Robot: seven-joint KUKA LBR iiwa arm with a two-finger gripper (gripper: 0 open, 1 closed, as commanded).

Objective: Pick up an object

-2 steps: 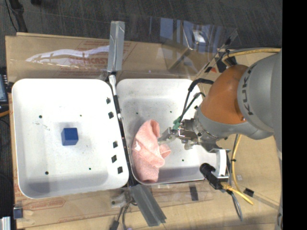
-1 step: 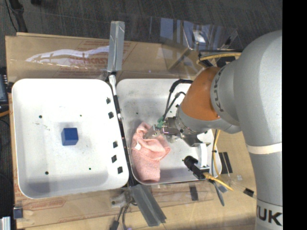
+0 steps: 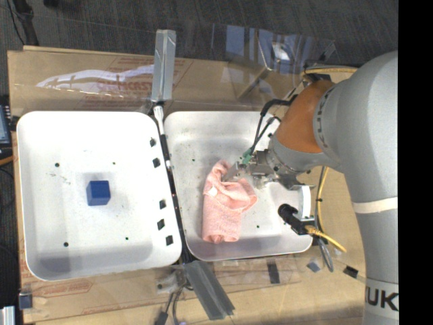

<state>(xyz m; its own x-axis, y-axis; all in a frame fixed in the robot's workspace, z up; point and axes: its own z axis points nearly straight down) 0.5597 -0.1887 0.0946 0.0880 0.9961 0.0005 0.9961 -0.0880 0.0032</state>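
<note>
So at the near edge there's a grey metal bracket [image 3: 206,290] poking out from under the seam where the two bins meet, sitting on the brown cardboard-covered bench [image 3: 88,73]. The left bin [image 3: 40,263] has loads of free floor: just a small blue cube [image 3: 99,192] a bit left of its middle, well away from all four walls. The divider between bins carries a row of little black clips [image 3: 164,202].

The right bin [image 3: 203,124] is way more cramped. A pink cloth [image 3: 225,207] lies crumpled a bit left of the middle, its near end close to the near wall and its left side not far from the divider. The gripper [image 3: 247,166] is down at the cloth's far right corner, right up against the fabric. Can't tell if it's open, closed or pinching anything, too much clutter there. The grey arm [image 3: 365,141] with its orange band [image 3: 301,124] covers the bin's right side, with a yellow cable [image 3: 325,239] hanging over the near right rim.

Further back, the bin floor is bare up to the far wall, and a grey post [image 3: 162,63] stands over the seam.
</note>
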